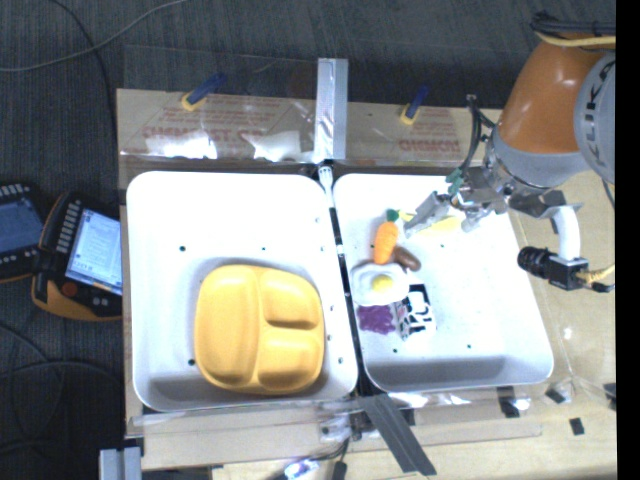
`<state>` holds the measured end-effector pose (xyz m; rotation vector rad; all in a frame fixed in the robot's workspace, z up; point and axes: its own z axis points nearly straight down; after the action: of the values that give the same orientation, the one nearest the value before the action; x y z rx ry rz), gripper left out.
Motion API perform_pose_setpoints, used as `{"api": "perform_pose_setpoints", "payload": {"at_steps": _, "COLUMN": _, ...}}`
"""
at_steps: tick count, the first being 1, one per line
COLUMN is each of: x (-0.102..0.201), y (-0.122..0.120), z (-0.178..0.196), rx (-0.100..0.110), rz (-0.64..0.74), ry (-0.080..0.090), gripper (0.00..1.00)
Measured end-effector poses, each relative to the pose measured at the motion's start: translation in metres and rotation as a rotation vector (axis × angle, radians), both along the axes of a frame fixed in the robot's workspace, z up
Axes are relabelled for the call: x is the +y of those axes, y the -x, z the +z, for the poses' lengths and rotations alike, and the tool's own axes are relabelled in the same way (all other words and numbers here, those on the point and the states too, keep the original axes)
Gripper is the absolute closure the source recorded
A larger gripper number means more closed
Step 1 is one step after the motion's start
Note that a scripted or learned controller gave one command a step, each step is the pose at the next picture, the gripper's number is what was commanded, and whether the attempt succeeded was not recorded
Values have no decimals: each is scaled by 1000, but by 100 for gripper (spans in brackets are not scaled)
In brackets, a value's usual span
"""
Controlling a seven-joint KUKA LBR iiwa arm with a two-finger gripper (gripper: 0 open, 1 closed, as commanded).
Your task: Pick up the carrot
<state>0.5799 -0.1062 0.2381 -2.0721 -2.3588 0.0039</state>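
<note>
Your carrot looks a light, stiff toy — likely slick; take it across its thick middle. Gripper hovers beside it, fingers apart, holding nothing.

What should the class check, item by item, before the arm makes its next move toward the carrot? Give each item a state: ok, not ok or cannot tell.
1. Carrot lies in the right bin, in plain sight: ok.
2. Gripper sits just right of the carrot, apart from it; nothing held yet: ok.
3. Jaws open enough for the carrot: cannot tell.
4. Room around the carrot: not ok; the fried egg and a brown piece crowd its lower end.
5. Yellow tray is in the left bin, out of the way: ok.
</note>
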Motion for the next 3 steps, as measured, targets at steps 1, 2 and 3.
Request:
{"api": "perform_pose_setpoints", "payload": {"at_steps": 1, "x": 27, "y": -35, "z": -56, "rx": 1, "rz": 66, "ry": 0, "gripper": 0}}
{"api": "perform_pose_setpoints", "payload": {"at_steps": 2, "x": -12, "y": -60, "z": -146, "rx": -1, "rz": 92, "ry": -1, "gripper": 0}}
{"api": "perform_pose_setpoints", "payload": {"at_steps": 3, "x": 28, "y": -49, "z": -56, "rx": 1, "rz": -179, "ry": 0, "gripper": 0}}
